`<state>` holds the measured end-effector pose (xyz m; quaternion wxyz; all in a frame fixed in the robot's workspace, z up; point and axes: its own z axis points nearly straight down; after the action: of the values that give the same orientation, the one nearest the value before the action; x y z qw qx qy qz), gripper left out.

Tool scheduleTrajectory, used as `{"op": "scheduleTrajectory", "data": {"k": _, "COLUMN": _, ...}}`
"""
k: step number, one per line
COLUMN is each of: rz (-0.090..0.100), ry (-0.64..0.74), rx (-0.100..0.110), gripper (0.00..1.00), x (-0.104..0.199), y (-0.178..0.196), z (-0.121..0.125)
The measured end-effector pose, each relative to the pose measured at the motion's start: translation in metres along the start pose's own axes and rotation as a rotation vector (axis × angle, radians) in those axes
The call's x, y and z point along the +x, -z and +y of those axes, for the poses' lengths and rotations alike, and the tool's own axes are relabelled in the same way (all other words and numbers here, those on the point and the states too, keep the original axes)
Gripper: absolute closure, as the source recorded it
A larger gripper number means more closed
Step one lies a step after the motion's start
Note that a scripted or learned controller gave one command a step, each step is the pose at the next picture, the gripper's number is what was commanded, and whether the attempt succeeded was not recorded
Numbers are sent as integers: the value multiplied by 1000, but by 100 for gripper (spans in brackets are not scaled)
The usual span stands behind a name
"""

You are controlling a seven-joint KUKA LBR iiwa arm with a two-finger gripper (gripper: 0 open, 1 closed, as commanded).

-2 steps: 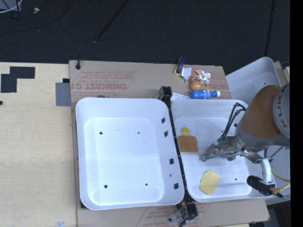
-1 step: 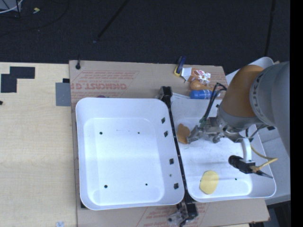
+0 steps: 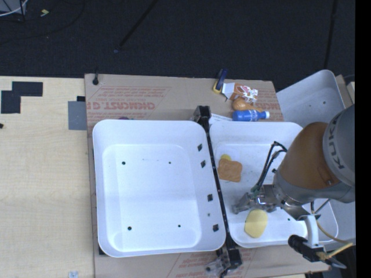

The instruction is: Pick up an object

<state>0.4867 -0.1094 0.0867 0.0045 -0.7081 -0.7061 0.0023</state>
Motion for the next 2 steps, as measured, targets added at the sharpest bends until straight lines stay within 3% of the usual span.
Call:
{"op": "scheduleTrajectory", "data": {"k": 1, "rz": -2, "ry": 4, "rx": -10, "gripper": 0, "x": 5, "y": 1, "z": 52}}
{"op": "scheduleTrajectory", "data": {"k": 2, "rz": -3, "ry": 6, "rx": -13, "gripper": 0, "x": 20, "y": 2, "z": 123}}
